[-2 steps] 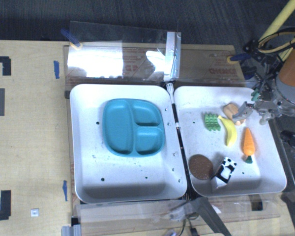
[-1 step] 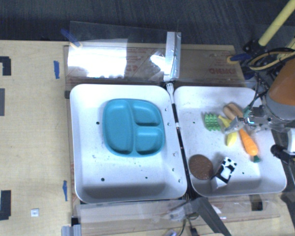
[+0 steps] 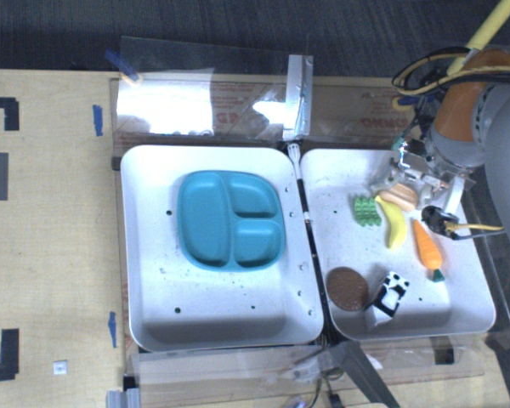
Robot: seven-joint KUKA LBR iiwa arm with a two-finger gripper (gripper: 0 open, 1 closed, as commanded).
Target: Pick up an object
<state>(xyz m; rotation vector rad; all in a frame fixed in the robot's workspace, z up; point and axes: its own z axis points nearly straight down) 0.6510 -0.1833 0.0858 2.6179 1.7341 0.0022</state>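
Note:
The right bin [image 3: 467,313] holds several small objects. A tan and pink bun-like piece [image 3: 399,197] lies near its back, with a yellow banana [image 3: 393,224] and a green ridged piece [image 3: 367,210] just left of it. An orange carrot [image 3: 427,246] lies to the right, a brown round disc [image 3: 348,287] and a black-and-white toy [image 3: 392,293] toward the front. My gripper [image 3: 418,179] hangs over the back right of this bin, directly above the bun-like piece and close to it. Nothing is visibly lifted.
The left bin [image 3: 144,304] holds a blue divided plate [image 3: 231,219]. A clear plastic sheet and a metal bracket [image 3: 297,96] stand behind the bins. Yellow and black cables [image 3: 425,70] loop near the arm's wrist at the upper right.

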